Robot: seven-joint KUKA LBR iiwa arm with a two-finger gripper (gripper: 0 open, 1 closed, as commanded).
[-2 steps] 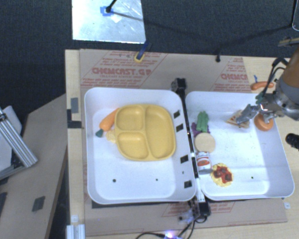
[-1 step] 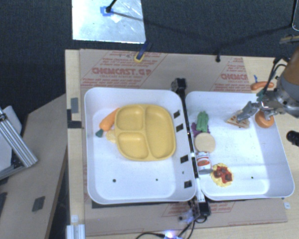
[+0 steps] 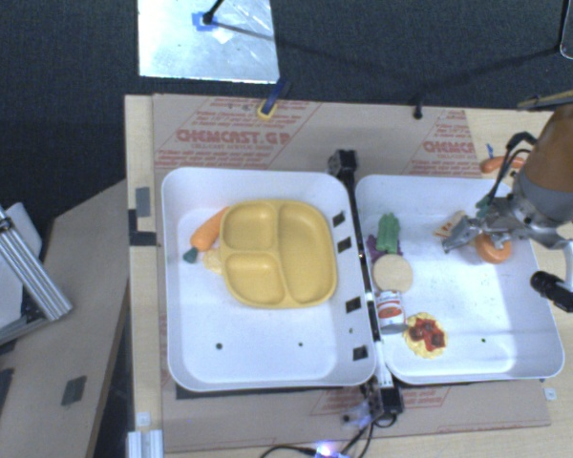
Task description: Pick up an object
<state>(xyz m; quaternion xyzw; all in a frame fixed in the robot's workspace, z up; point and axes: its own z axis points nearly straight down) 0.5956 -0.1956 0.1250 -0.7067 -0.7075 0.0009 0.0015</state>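
Observation:
My gripper (image 3: 461, 234) hangs low over the upper right part of the right bin (image 3: 477, 351), pointing left. A small tan piece (image 3: 451, 223) shows right at its tip; whether it is gripped is unclear. An orange round thing (image 3: 498, 249) lies just under the gripper body. Further left in this bin are a green pod-like toy (image 3: 389, 233), a purple scrap (image 3: 372, 248), a round beige disc (image 3: 392, 274), a small red-labelled can (image 3: 390, 309) and a yellow piece with red topping (image 3: 425, 335).
The left bin (image 3: 186, 342) holds a yellow divided plate (image 3: 271, 253) with an orange carrot (image 3: 207, 230) at its left edge. A black-clipped divider (image 3: 359, 265) separates the bins. The arm's wrist (image 3: 559, 165) stands over the right bin's far right side.

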